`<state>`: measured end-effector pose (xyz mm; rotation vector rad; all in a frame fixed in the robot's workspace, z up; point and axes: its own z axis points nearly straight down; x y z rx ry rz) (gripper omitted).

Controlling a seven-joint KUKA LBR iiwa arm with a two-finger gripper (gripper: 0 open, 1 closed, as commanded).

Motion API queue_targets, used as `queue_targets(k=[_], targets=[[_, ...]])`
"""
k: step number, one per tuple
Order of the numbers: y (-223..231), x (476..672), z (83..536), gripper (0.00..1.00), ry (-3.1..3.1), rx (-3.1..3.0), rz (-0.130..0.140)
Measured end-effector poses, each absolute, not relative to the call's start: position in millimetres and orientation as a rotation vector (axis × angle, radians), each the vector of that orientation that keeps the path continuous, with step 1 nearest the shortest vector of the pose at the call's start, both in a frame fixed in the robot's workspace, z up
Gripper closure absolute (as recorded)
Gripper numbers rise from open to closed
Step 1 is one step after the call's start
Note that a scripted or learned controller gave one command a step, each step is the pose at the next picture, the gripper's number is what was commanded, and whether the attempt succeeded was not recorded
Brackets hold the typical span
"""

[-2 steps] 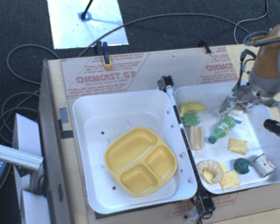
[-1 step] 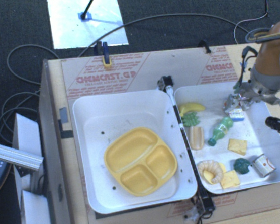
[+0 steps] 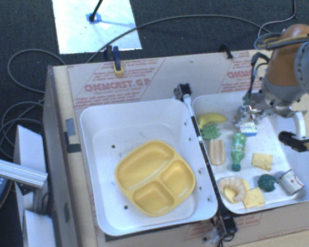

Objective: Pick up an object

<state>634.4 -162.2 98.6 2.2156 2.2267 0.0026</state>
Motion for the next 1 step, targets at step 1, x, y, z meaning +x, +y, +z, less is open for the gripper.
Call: queue_targets(k=[1], targets=[[-103.6,669.7,144.5,1.00,2.225,2.214,0.006]])
